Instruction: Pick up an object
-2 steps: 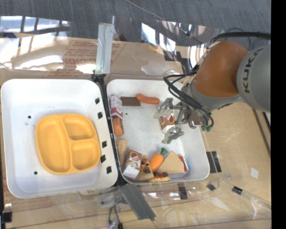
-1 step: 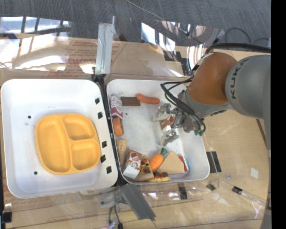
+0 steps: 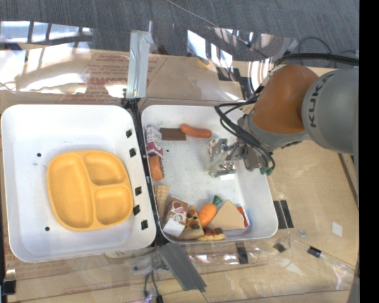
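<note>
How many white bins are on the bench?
2. The left bin holds a yellow divided tray; the right bin holds toy food, with the arm reaching in.

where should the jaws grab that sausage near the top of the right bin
Grip the sausage across its middle, coming straight down from above. It lies flat, long axis running left to right, so the jaws should close across its narrow width. Bare bin floor shows on both long sides; the brown bar sits at its left end, so avoid that end.
</note>
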`<state>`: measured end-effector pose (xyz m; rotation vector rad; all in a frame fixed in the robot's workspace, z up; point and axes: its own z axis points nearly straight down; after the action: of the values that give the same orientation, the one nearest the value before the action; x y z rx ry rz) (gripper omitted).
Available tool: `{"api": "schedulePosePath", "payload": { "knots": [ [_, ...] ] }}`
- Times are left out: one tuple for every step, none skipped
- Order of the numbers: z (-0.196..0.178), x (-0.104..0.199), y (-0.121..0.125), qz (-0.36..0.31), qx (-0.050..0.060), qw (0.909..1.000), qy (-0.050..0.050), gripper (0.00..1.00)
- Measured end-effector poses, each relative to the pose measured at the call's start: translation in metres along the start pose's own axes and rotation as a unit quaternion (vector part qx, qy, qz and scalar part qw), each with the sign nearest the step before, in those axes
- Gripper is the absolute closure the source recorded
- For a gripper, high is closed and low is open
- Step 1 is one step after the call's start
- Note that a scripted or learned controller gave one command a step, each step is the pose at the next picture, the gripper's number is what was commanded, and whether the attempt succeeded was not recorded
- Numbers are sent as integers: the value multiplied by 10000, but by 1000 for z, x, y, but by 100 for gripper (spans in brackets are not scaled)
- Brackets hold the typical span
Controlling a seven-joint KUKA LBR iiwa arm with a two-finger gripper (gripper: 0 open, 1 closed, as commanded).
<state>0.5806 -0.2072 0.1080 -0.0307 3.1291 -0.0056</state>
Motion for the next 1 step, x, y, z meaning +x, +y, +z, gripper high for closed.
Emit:
{"api": "schedulePosePath", "payload": {
  "knots": [
    [15,-6,15,-2489,-27,9685,32,100]
  ]
}}
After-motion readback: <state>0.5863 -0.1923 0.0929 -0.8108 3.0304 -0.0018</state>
